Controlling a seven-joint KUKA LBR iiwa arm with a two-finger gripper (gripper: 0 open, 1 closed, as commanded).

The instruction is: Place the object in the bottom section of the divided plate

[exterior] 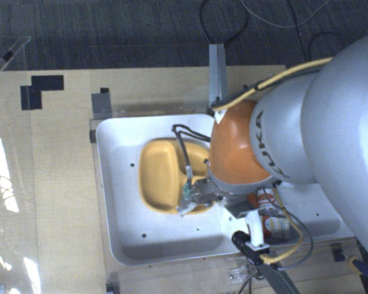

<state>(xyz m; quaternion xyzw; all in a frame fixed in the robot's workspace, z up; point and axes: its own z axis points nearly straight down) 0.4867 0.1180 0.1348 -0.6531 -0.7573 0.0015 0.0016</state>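
Yellow plastic is what the divided plate (164, 175) is made of. It lies in the left white bin (121, 199), near the middle of that bin and close to its right edge. 1 big rounded section can be seen on the plate's left part. The right part of the plate is hidden under the arm.

The grey arm with its orange band (235, 147) is stretched over the bin from the right. The gripper (189, 198) is seen low over the plate's bottom right part, at the plate's rim. Something small and greenish is seen at its tip, but it is too blurred to be named. Whether the jaws are squeezed together or apart cannot be told, and it cannot be told if anything is held.

The object to be placed cannot be picked out for sure. A small red and white thing (270, 214) is seen by the left edge of the right bin (317, 224), partly covered by the arm and its cables. It may be the object, but that is only a guess.

The step in hand looks like the placing step, as the gripper is right at the plate. If the object is held, it must next be set down gently inside the bottom section, not on the ridge between sections. If nothing is held, the object must be fetched first.
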